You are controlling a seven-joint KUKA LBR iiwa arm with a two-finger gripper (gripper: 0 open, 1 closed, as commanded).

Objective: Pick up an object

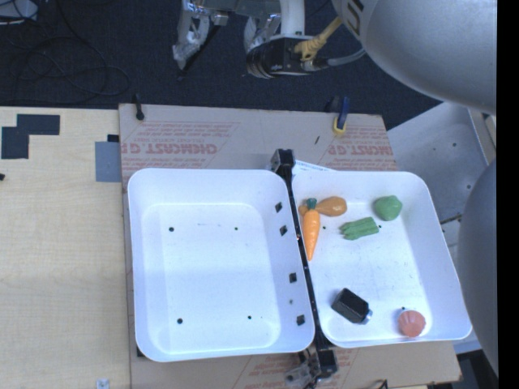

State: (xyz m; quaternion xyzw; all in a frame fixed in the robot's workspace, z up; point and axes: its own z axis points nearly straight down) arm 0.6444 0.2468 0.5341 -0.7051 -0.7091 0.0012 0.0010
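Orange carrot is laid lengthwise along the right bin's left wall, green top pointed up-frame; gripper is parked above, grip state can't be told.

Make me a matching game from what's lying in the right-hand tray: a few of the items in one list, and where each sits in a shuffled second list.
Things:
1. carrot
2. black block
3. pink ball
4. round green piece

Places in the right bin:
A. near corner, on the arm's side
B. along the divider between the two bins
C. far side, toward the arm
D. near side, left of the pink ball

Pairs: 1-B, 2-D, 3-A, 4-C
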